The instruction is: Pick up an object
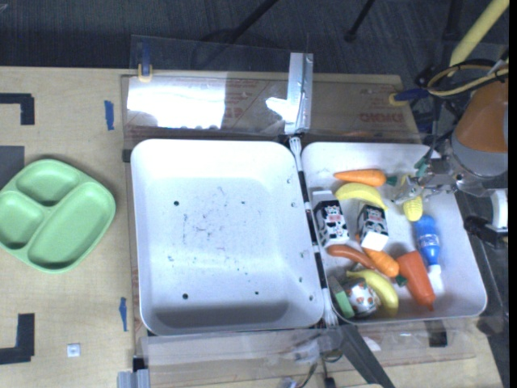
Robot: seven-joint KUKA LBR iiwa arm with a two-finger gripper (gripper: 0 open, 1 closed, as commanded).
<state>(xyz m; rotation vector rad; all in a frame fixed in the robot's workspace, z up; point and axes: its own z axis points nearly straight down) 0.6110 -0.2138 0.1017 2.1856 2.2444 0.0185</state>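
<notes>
Item: corn cob [413, 208], small, yellow, in right bin [472, 297], upper right area | Axis: roughly upright in the camera view | Gripper [420, 178]: just above it toward bin's far edge, state cannot tell | Neighbours: blue bottle [427, 242] just below, banana [359, 194] left | Left bin [161, 168] alongside | Green plate [52, 213] on tabletop [65, 95], well apart

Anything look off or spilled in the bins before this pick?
Nothing spilled or damaged. All the toys sit heaped in the right bin: carrots, bananas, a blue bottle, two cow-print cartons. The left bin shows only scuffs and dark specks. A green divided plate sits off on the bench, left of both bins.
</notes>
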